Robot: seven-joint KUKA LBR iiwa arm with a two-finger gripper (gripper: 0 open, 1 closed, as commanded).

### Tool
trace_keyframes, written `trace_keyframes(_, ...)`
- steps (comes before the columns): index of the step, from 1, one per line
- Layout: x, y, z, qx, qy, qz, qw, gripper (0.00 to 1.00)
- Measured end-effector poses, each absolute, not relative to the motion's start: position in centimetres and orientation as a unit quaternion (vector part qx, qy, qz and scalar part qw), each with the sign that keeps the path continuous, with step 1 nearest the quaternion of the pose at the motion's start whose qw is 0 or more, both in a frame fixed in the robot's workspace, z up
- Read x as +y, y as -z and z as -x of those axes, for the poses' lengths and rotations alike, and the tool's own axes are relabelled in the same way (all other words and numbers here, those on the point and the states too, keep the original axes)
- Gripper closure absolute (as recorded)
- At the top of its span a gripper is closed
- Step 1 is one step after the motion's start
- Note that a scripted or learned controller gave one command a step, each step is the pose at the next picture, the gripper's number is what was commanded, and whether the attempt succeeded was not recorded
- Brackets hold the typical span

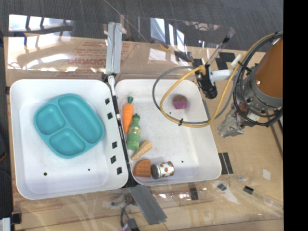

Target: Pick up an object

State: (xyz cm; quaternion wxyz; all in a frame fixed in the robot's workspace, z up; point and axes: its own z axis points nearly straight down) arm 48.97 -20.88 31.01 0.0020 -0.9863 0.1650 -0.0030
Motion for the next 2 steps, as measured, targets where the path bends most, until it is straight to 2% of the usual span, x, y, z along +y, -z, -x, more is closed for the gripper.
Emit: trace_keyframes(2,-20.2,-33.1,-49.5,0.16,0.0093,0.987,0.009,1.0)
